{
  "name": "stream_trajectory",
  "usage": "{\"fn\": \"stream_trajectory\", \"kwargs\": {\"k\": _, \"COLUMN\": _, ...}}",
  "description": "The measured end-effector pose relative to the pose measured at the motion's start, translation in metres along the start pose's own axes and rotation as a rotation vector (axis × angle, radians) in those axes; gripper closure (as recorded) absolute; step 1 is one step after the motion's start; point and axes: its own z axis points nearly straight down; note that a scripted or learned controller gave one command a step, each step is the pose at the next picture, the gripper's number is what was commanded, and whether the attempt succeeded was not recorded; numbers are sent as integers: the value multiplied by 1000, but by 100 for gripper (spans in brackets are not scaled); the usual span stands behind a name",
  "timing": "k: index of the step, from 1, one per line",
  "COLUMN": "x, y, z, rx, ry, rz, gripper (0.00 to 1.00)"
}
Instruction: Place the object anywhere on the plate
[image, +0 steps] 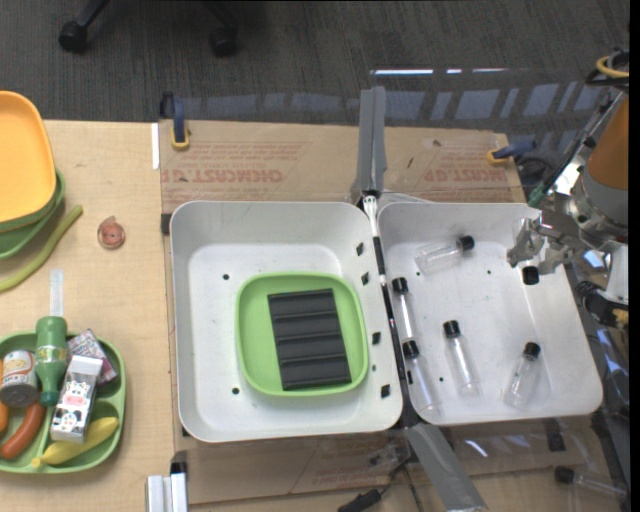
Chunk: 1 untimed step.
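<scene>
A green plate (251, 335) lies in the left white bin (200, 260) with a black ridged block (308, 338) resting on its middle. Several clear vials with black caps lie scattered in the right white bin (490, 300): one near the back (441, 254), one in the middle (461, 358), one at the front right (520, 377), and others along the left wall (403, 312). My gripper (528, 262) hangs over the right bin's back right corner, apart from the plate. A small black shape sits just under its tip.
To the left of the bins, the bench holds a yellow dish (20, 160) and a green tray (60, 400) of toy food and bottles. A small pink disc (111, 234) lies on the wood. Cardboard (270, 165) lines the area behind the bins.
</scene>
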Motion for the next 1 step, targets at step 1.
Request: {"fn": "stream_trajectory", "kwargs": {"k": 1, "x": 0, "y": 0, "z": 0, "rx": 0, "ry": 0, "rz": 0, "gripper": 0}}
